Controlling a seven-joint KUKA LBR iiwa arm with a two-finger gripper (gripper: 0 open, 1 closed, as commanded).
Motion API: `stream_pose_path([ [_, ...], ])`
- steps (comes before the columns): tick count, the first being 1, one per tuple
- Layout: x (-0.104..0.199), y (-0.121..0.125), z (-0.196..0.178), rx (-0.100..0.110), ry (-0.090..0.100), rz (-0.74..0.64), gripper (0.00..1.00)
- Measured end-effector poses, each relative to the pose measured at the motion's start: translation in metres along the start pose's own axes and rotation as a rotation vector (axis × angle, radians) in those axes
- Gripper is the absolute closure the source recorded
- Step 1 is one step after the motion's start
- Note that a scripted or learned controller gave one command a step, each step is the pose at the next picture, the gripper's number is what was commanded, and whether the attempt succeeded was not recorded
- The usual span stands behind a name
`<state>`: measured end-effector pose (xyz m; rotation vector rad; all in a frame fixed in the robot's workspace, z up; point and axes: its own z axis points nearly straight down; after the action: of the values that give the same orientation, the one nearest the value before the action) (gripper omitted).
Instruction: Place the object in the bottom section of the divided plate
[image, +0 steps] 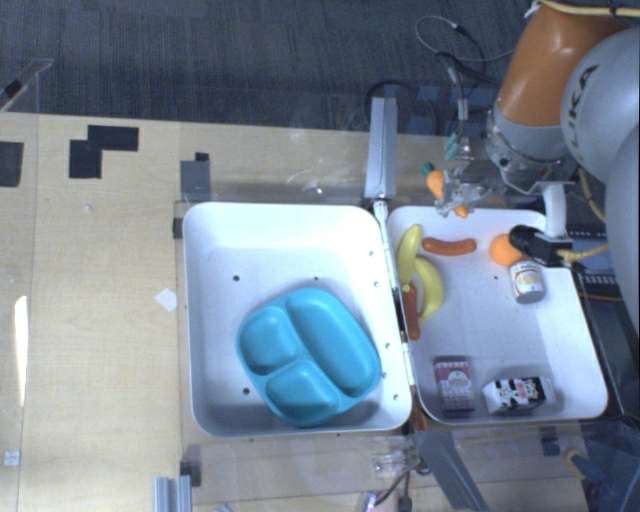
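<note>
A blue divided plate (310, 355) lies in the left white bin (215, 300), with its small bottom section (300, 392) nearest the front wall. My gripper (455, 192) hangs over the back edge of the right bin (580, 350). A small orange toy carrot (436, 183) with a green top sits slantwise between its fingers, its tip poking out below at the bin's back rim. The gripper is shut on the carrot, well to the right of and behind the plate.
The right bin holds a yellow banana (422, 275), a sausage (450, 245), a second sausage (410, 310) by the left wall, an orange (503, 250), a small can (528, 282), a dark box (455, 385) and a black-and-white carton (515, 393). A metal post (380, 150) stands behind the bins.
</note>
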<state>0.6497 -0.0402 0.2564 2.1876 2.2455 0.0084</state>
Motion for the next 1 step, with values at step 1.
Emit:
stream_pose_path([
  [1, 0.0197, -0.0274, -0.0226, 0.002, 0.001, -0.208, 1.0],
])
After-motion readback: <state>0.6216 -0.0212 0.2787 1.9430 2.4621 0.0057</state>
